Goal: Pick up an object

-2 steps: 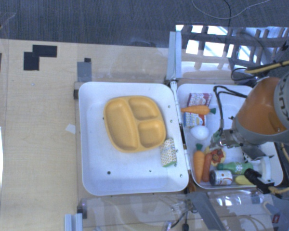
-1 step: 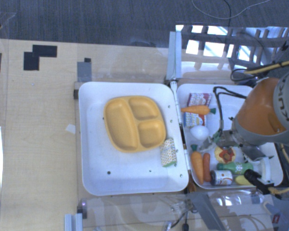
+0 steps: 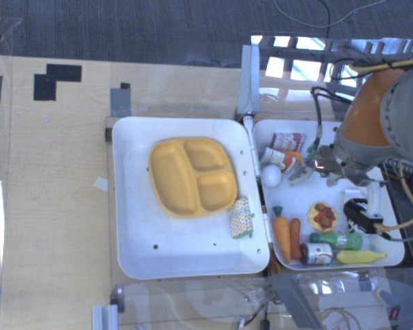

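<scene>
Gripper [image 3: 304, 170] sits low over the back-left part of the right bin [image 3: 299, 199], the arm reaching in from the right. Whether the jaws are spread or pressed together cannot be told; wrist and bracket crowd that spot. Nothing is seen held.

No single target is marked. Likeliest candidates lie just beside the gripper: a small tipped can [image 3: 277, 159] with an orange end, a white ball [image 3: 270, 176] against the bin's left wall, and a labelled can [image 3: 287, 141] at the back.

To do this step well, judged from the layout: settle on one item, centre over it, and close across its narrow width. The ball looks prone to roll and is pinned near the wall; the tipped can seems the better bet. Items here sit close together, so a neighbour may get nudged.

Hard to read: can labels are blurred. The arm covers the bin's right side. At the front, carrot [image 3: 282, 234], green bottle [image 3: 339, 240] and banana [image 3: 360, 257] crowd together. Left bin [image 3: 144, 239] bears a yellow divided plate [image 3: 193, 176] and a patterned pouch [image 3: 241, 218].
</scene>
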`<state>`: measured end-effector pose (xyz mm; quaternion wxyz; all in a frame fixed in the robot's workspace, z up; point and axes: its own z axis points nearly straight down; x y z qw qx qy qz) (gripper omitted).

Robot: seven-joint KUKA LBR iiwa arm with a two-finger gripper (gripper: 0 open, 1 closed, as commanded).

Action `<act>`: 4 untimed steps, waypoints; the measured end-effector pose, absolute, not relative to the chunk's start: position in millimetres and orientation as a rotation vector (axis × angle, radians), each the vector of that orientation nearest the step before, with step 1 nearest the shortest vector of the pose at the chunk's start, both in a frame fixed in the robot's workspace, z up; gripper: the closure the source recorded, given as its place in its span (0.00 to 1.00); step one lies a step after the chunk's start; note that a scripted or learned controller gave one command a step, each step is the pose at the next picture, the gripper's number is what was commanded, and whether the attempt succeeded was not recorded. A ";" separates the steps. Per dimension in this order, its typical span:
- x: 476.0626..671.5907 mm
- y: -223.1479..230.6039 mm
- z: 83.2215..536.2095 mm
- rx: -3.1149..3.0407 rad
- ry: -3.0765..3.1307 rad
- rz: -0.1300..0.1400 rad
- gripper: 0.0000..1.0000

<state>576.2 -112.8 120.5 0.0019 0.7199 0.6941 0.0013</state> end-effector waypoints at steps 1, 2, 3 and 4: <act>533.1 -105.1 91.5 2.127 2.289 0.017 0.00; 495.3 -89.3 92.9 2.134 2.268 0.023 0.00; 493.8 -101.9 92.0 2.178 2.241 0.023 0.00; 496.2 -102.2 103.8 2.172 2.238 0.027 1.00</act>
